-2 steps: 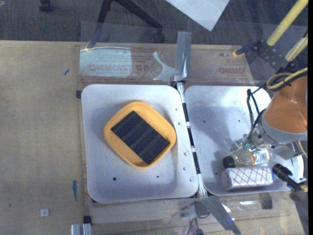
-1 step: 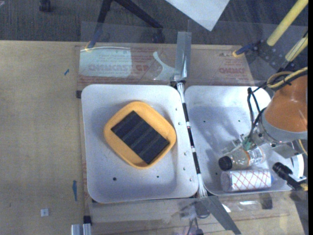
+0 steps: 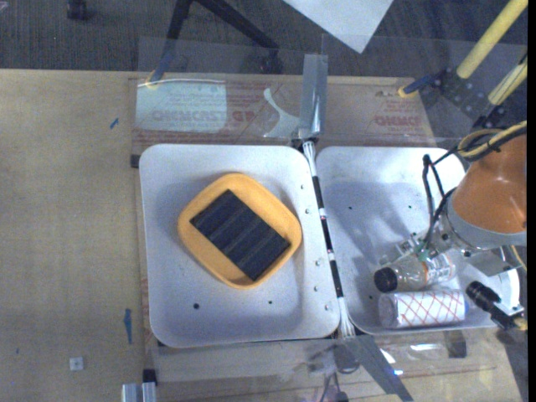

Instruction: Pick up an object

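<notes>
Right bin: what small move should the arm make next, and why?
Probably lower straight onto the clear bottle. The gripper sits right over it in the right bin, a red-hatched roll lies just below, and nothing shows as held yet.

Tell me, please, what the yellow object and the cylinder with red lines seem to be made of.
Yellow object: probably matte moulded plastic, with rounded edges and a dark ribbed panel on top. Cylinder: white with a red lattice, perhaps paper or a printed wrap; material unclear.
</notes>
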`<action>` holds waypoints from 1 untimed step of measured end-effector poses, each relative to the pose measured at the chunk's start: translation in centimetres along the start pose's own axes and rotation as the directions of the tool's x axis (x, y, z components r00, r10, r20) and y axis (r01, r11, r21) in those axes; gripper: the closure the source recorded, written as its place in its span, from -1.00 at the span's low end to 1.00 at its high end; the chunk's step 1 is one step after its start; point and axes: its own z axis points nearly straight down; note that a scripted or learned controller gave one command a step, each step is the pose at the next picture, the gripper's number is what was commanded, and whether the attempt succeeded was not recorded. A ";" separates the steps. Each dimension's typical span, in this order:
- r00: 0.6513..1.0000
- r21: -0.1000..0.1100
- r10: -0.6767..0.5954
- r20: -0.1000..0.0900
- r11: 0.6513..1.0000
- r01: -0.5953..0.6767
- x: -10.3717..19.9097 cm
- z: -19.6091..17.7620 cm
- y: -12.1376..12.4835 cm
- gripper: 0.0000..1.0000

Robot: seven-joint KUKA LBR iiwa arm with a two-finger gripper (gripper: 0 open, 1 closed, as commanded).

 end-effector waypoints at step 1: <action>0.980 0.012 0.199 0.003 0.980 -0.199 0.9 0.2 -0.1 -1.00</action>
